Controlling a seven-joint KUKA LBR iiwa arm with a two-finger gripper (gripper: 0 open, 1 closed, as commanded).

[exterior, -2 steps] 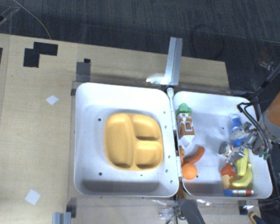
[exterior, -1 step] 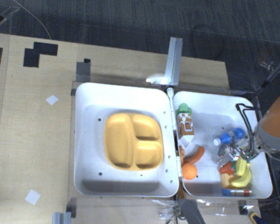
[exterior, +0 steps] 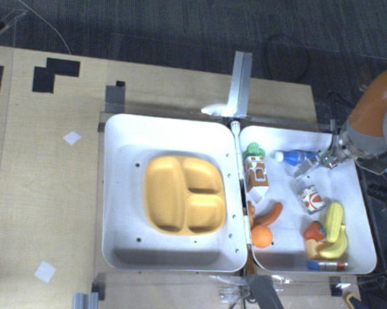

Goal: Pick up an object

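A: Target candidate and location?

B: Blue-and-white plastic bottle (exterior: 294,157), lying on its side in the right bin (exterior: 367,222), far end. Gripper (exterior: 314,163) sits low just beside its blue end; whether it touches, I cannot tell.

A: Fingers?

B: Metallic, glinting, small. Spread or pinched: cannot tell.

A: Other contents, relative to the bottle?

B: Toward the left: carton with green cap (exterior: 255,168). Nearer the camera: small white-and-orange packet (exterior: 312,199), glossy sausage (exterior: 270,214), round orange (exterior: 262,236), knobbly corn cob (exterior: 333,220), curved banana (exterior: 334,247).

A: Left bin (exterior: 121,198)?

B: Smooth yellow three-compartment tray (exterior: 183,193), rounded corners, centred.
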